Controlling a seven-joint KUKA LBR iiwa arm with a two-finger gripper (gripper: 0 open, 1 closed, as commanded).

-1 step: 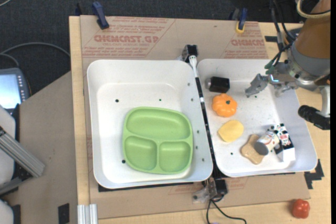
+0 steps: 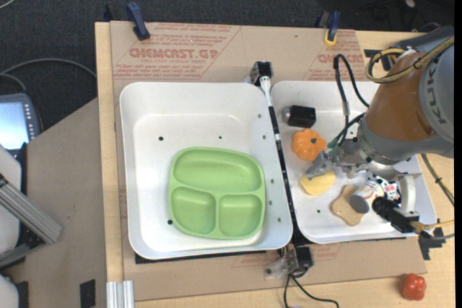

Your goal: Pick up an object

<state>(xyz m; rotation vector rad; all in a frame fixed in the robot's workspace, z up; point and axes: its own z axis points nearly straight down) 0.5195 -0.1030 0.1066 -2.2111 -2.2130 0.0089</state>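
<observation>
Gripper (image 2: 323, 168) sits low in the right bin (image 2: 317, 223), its grey fingers (image 2: 316, 171) pointing left. The pale yellow object (image 2: 317, 184) lies just beneath them, seemingly touching; the orange ball (image 2: 307, 144) sits just above. Whether the fingers are spread or closed cannot be told. A green divided tray (image 2: 216, 191) rests in the left bin (image 2: 144, 155).

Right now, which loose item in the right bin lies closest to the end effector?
The pale yellow piece, right beside the end effector. The orange pumpkin, black block and tan piece sit farther off.
</observation>
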